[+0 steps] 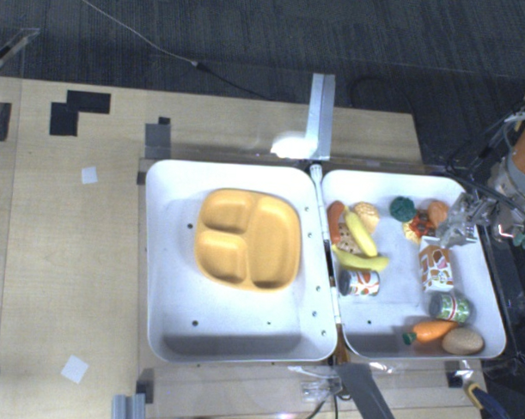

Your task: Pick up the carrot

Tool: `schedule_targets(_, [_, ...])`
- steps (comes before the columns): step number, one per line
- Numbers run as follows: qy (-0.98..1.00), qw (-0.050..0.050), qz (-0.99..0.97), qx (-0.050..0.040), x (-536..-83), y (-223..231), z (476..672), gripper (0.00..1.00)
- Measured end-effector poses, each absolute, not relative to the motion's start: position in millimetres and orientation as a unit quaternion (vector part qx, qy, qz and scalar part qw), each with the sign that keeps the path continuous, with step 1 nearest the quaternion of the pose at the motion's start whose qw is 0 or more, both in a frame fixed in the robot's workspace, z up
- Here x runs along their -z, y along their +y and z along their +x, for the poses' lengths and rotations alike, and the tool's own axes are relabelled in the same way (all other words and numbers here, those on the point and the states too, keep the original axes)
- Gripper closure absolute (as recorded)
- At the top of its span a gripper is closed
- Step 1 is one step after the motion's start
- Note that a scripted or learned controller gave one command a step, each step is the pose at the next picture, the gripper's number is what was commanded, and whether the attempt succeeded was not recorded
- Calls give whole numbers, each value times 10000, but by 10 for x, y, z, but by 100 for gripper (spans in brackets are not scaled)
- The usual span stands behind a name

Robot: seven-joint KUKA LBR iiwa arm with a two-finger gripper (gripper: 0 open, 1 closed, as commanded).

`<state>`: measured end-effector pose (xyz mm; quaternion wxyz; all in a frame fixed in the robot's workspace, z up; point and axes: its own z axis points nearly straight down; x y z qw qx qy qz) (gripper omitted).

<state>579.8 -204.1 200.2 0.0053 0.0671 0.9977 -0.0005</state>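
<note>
The gripper (465, 222) hangs over the right bin (492, 294) near its 2 o'clock corner, at the end of the grey arm (518, 166) that enters from the right. Whether it is clenched or released I cannot tell, since the metal parts blur together there. Nothing can be made out between its tips.

Just at 9 o'clock from the gripper lie a small orange-red fruit (437, 212) and, beyond it, a dark green vegetable (403, 207). At 6 o'clock from the gripper sits a small printed carton (437, 267), and below that a green-capped can (451, 307) lies on its side.

The carrot (428, 331), orange with a green top, lies at the 5 o'clock part of the right bin, well apart from the gripper, touching a brown potato (462, 341) on its right.

At the 9 o'clock side of this bin a banana (360, 238) rests across a red sausage-like piece (335, 221), with a small tin (363, 283) just below them.

The left bin (171, 244) holds a yellow divided plate (248, 239), set toward its 12 o'clock side.
</note>
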Motion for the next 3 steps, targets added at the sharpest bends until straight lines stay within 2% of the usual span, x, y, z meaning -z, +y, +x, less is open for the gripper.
schedule_targets(1, [9992, 57, 386, 5, -1935, -2033, 6610, 100])
schedule_targets(2, [9870, 37, 1607, -2, -1712, -2039, 6178, 100])
schedule_targets(3, [9818, 64, 1898, -1, -1748, -2048, 6413, 100])
